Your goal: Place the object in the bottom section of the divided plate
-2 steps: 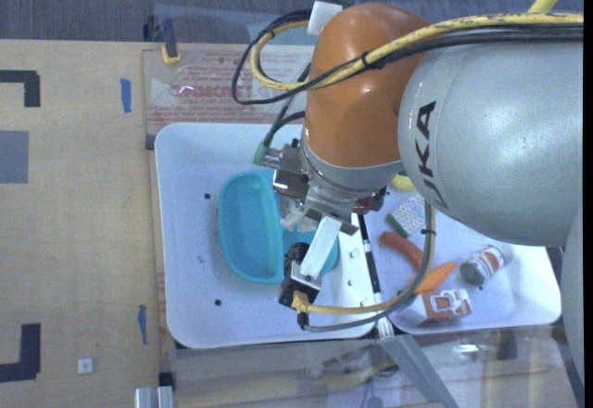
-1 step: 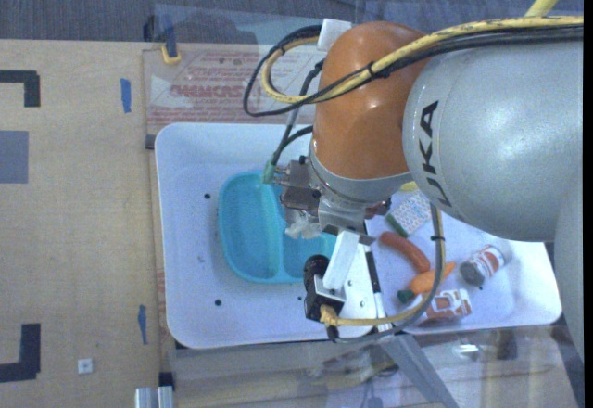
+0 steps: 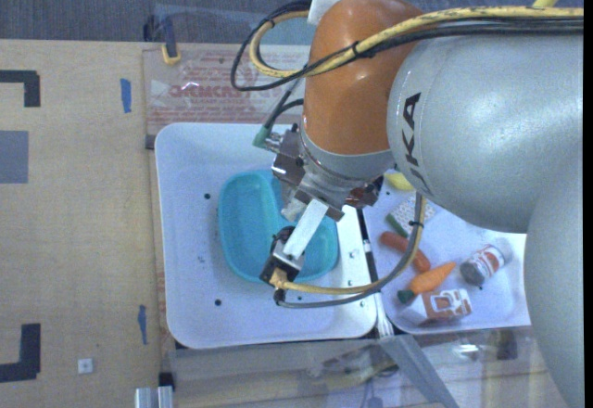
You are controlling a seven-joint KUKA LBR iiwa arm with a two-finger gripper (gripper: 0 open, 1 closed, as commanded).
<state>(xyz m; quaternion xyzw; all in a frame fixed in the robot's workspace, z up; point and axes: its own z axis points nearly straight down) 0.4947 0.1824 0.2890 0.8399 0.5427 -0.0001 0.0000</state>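
Gripper hangs over the blue plate, can't tell if open/shut or holding a toy; carrot & can lie well right of plate, so job prob. not done yet.

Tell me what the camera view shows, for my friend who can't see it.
A big grey and orange robot arm hangs over a blue plate in the left white bin. The right white bin holds a carrot, a small can and a little orange box.
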